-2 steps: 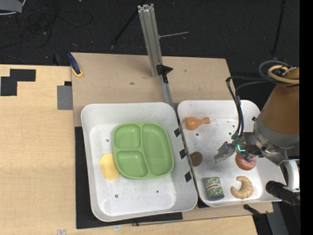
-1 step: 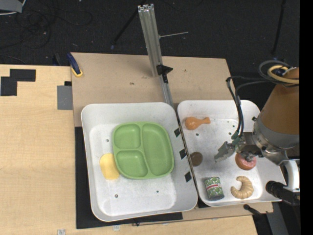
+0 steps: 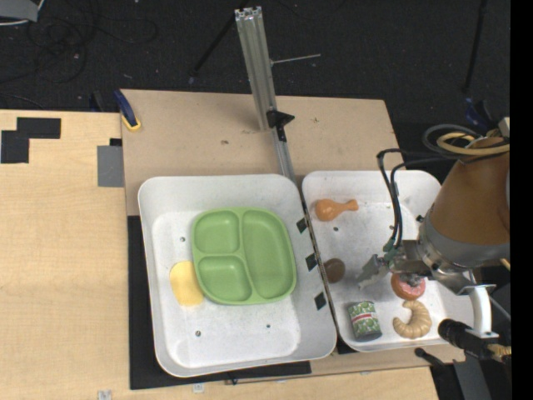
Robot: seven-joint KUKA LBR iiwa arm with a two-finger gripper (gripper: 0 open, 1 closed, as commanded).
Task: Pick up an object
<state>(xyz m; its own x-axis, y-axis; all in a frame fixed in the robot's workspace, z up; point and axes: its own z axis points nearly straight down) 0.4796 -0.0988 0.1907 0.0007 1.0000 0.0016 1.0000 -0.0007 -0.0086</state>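
White plastic, shallow and scuffed, makes up the two bins: the left bin (image 3: 158,215) carries a green divided plate (image 3: 244,255) with a yellow piece (image 3: 186,283) touching its edge at eight o'clock, and the right bin (image 3: 416,182) carries the small items and receives the arm (image 3: 473,202), which enters from three o'clock. The arm's grey and orange bulk covers the bin's three o'clock side. The gripper (image 3: 385,262) hangs low over the middle of the right bin; its dark fingers point roughly toward nine o'clock, but their spacing is lost against cables and shadow, so I cannot tell whether they are parted or closed, and nothing is seen between them. Candidate objects, in descending size: a tan croissant (image 3: 414,319), curved, its long axis running from about one to seven o'clock, lying near the gripper at five o'clock; an orange drumstick-shaped toy (image 3: 334,209), long axis near horizontal, well apart at eleven o'clock; a green and white can (image 3: 364,320) at seven o'clock; a red and white round item (image 3: 408,287), just beside the gripper at four o'clock and partly under the wrist; a brown ball (image 3: 334,269), near at nine o'clock. Judgement: the ball lies in line with the fingers' heading and is the most direct target; the round item is closest but awkwardly placed beneath the wrist.
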